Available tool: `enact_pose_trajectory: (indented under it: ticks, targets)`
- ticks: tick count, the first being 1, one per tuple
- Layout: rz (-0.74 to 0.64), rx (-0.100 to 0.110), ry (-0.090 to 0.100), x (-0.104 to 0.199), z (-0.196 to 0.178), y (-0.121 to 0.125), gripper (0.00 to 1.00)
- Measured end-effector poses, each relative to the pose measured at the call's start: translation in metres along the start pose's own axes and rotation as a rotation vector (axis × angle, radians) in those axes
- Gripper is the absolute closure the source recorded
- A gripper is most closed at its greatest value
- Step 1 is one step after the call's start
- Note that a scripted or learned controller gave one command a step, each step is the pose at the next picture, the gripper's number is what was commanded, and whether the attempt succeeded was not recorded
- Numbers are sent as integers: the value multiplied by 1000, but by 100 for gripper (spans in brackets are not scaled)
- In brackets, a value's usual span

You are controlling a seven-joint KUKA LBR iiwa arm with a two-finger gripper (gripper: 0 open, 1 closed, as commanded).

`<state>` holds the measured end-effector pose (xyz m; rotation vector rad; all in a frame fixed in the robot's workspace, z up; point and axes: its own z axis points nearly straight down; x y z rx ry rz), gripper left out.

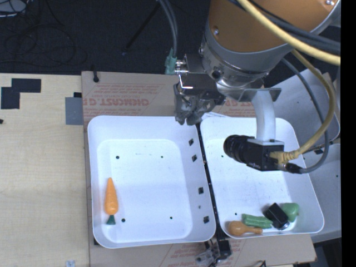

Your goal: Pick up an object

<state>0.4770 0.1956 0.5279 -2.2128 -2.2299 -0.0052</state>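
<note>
We note the candidate objects first: an orange toy carrot (111,197), tapered and smooth like moulded plastic, lies alone at the lower left of the left bin (144,149), while a cluster sits at the lower edge of the right bin (300,143): a tan pear-shaped piece (243,228), a green pod-like piece (257,221), a black block (276,215) and a rounded green item (290,209). We judge they rest where the shallow glossy walls gathered them. The gripper (189,115) hangs at upper centre, above the far end of the divider between the bins, well apart from every object and holding nothing; whether it is spread or pressed together we cannot tell.
</note>
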Motion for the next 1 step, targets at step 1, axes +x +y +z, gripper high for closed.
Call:
enact_pose_trajectory:
  ticks: [1]
  targets:
    - [11, 4, -6, -14, 12, 97, 100]
